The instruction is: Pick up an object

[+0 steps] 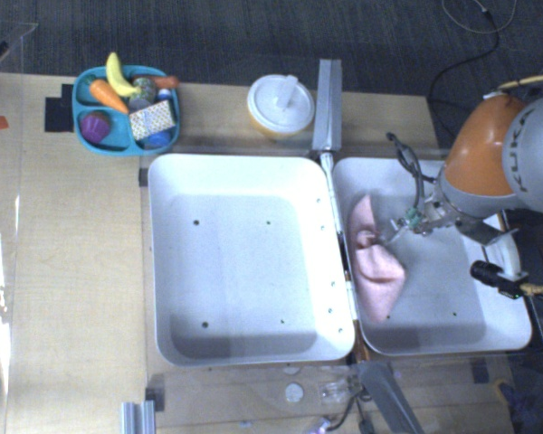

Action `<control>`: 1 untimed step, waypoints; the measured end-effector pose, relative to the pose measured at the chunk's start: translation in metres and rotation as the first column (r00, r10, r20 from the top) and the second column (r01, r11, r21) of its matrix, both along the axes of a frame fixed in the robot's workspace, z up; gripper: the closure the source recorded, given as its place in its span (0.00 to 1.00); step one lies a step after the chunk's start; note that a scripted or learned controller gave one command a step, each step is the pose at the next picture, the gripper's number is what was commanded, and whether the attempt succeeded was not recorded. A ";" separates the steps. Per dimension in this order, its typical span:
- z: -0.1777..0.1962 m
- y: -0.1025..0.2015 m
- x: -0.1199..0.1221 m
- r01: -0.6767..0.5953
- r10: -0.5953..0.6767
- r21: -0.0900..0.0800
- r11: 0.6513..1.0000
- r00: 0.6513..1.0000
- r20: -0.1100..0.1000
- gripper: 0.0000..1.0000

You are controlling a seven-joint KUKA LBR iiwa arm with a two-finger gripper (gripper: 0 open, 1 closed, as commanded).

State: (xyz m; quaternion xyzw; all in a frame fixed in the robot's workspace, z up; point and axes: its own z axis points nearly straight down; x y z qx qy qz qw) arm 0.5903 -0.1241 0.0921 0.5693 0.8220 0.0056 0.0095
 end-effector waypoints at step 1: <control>0.146 -0.055 -0.015 0.047 -0.047 -0.001 0.999 0.999 -0.010 0.00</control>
